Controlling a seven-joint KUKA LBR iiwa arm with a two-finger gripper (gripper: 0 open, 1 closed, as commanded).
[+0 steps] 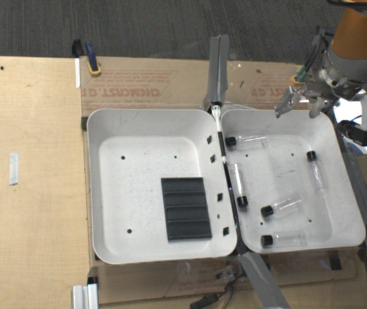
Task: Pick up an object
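Seemingly open gripper (297, 104) over right bin's (342, 192) back rim, vials (280, 207) well below

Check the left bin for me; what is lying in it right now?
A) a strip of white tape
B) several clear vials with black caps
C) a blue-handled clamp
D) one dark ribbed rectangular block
D: the left bin holds just the dark ribbed block, while the clear black-capped vials lie in the right bin.
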